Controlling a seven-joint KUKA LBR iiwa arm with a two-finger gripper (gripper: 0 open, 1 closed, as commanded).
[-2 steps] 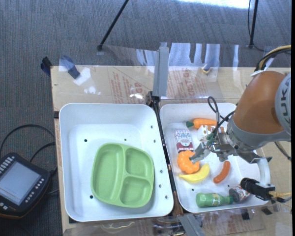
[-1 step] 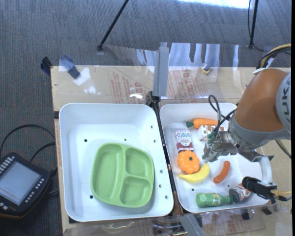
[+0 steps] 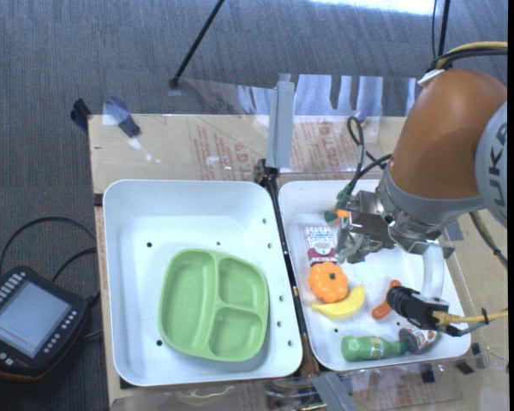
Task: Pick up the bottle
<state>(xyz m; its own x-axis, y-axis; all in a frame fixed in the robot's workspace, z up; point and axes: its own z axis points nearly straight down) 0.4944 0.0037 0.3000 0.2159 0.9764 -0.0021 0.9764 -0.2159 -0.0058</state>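
Observation:
The bottle [image 3: 372, 347] is green with a darker cap end and lies on its side along the front wall of the right bin [image 3: 300, 197]. My gripper [image 3: 353, 240] hangs over the middle of that bin, well behind the bottle and apart from it. It is just right of a white and red packet [image 3: 321, 241]. Nothing shows between the bottle and the gripper except the fruit.
An orange round fruit [image 3: 327, 282] and a banana [image 3: 342, 303] lie between gripper and bottle. A small orange piece [image 3: 383, 304] and a red-and-white can [image 3: 421, 339] sit by the bottle's right end. The left bin [image 3: 128, 204] holds a green divided plate [image 3: 214, 304].

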